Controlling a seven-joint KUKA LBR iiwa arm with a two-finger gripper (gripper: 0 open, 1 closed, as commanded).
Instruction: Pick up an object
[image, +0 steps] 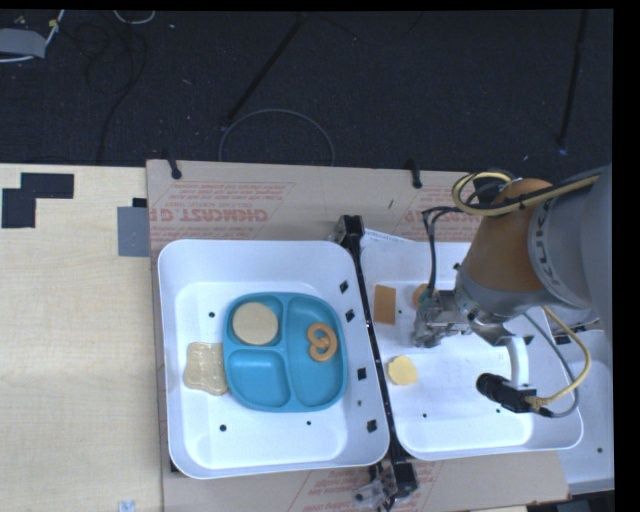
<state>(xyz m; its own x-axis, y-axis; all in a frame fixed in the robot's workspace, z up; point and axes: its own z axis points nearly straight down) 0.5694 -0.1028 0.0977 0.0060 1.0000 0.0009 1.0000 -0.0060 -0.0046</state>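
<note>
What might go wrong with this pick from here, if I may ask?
The gripper sits in the right bin near the brown block and the yellow disc, over neither, so it may well close on nothing. The small orange piece beside it could be nudged away.

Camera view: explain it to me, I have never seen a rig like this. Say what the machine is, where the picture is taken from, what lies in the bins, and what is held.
The picture comes from one fixed camera above the bench, looking down at a slant. The grey and orange machine at the right is a robot arm. Its gripper hangs low over the right bin. That bin holds a brown block and a yellow disc. The left bin holds a blue tray with a round biscuit and a pretzel in it, and a pale piece beside it. Whether the gripper holds anything cannot be told from here.
</note>
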